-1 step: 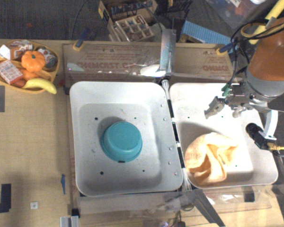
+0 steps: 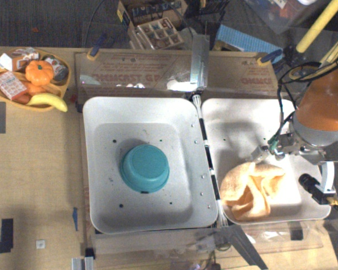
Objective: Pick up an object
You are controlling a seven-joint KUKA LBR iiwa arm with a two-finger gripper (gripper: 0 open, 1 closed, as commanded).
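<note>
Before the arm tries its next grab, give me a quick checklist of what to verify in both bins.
1. Target within reach: crumpled orange-and-cream cloth lies in the right white bin, below the gripper. Ok.
2. Gripper over the cloth: it sits at the cloth's upper edge, not centred. Not ok.
3. Anything held already: cannot tell.
4. Upturned teal plastic bowl sits mid left white bin, apart from the arm. Ok.
5. Cloth clear of the bin wall: its lower edge lies against the near rim. Not ok.

Tabletop bearing two white bins side by side, with a fruit-filled bowl at its far-left corner.
</note>
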